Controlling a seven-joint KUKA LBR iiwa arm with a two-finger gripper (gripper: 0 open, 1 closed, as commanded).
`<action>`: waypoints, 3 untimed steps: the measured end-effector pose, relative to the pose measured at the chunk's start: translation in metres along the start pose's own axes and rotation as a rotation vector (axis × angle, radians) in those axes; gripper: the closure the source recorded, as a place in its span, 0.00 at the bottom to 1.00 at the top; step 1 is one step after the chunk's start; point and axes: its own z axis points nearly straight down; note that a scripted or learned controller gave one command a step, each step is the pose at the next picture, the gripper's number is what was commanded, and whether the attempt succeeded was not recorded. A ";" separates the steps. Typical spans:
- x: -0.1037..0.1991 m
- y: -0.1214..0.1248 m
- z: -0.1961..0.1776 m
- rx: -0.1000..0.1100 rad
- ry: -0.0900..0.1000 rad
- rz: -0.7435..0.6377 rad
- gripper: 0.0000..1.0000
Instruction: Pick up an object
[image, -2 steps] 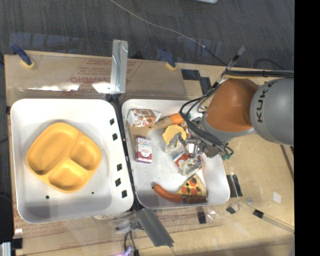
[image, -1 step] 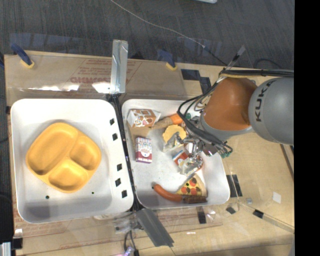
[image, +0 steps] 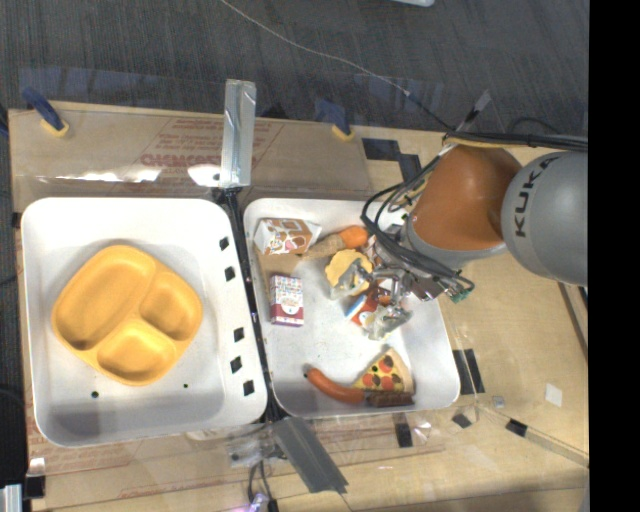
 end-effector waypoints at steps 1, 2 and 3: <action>0.012 0.009 0.001 -0.004 0.002 -0.024 0.00; 0.002 0.007 0.000 0.000 0.000 -0.079 0.00; 0.000 0.025 0.002 -0.004 0.003 -0.052 0.00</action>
